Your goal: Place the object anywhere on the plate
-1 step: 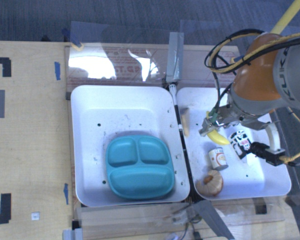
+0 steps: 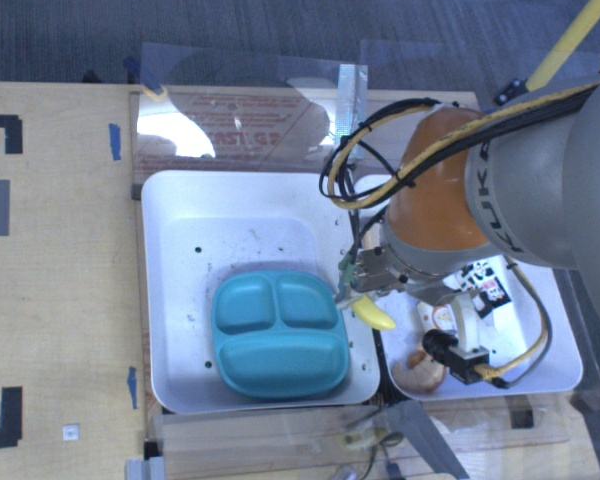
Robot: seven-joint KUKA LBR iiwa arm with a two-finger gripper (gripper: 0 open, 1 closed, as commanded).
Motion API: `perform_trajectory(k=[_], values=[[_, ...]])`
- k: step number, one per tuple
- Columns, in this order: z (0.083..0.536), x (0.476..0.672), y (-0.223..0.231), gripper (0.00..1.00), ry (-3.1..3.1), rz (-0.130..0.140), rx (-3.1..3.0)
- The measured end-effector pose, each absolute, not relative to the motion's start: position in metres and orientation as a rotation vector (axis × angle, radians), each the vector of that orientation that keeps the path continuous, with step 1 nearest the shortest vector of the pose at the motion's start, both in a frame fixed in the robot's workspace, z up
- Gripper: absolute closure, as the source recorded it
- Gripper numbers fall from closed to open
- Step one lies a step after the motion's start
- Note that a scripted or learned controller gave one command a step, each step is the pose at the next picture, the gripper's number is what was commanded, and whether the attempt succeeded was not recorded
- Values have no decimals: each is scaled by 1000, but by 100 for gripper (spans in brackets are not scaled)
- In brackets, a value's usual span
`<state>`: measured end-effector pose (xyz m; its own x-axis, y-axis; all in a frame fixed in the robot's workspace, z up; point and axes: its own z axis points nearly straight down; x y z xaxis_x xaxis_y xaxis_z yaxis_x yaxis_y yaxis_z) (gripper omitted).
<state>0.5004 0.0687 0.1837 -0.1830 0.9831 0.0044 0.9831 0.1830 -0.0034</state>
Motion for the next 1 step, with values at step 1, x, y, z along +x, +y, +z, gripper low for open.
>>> perform_trajectory(k=[1], values=[[173, 490, 152, 100, -2502, 2, -1894]])
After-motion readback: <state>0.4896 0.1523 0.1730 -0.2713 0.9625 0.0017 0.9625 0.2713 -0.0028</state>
